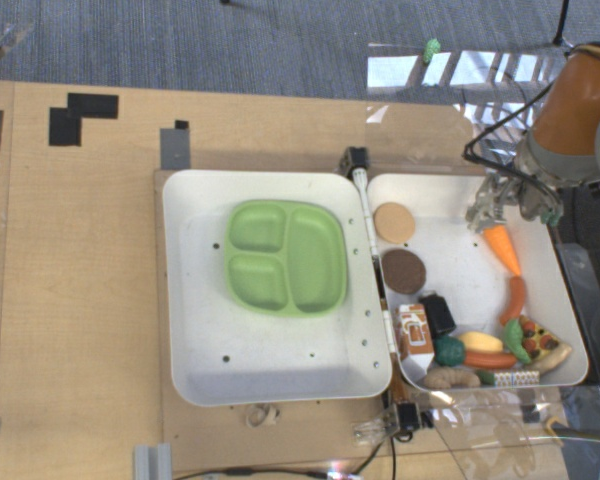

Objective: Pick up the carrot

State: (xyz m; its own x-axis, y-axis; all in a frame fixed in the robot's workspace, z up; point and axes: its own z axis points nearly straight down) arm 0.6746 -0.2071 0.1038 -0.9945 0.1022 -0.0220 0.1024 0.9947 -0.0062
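The orange carrot (503, 249) is in the right bin (450, 230), near its right wall, with the thick end pointing to the back and the tip toward the front. My gripper (513, 204) hangs over the bin's back right corner, directly above the carrot's thick end and very close to it. Whether it touches the carrot is not visible from this angle. The grey arm with its orange band (575, 108) reaches in from the right.
The left bin (195, 298) holds a green divided plate (285, 256). The right bin also holds a tan disc (394, 222), a brown disc (403, 270), a red sausage (514, 299) and a heap of toy food (480, 353) along the front wall.
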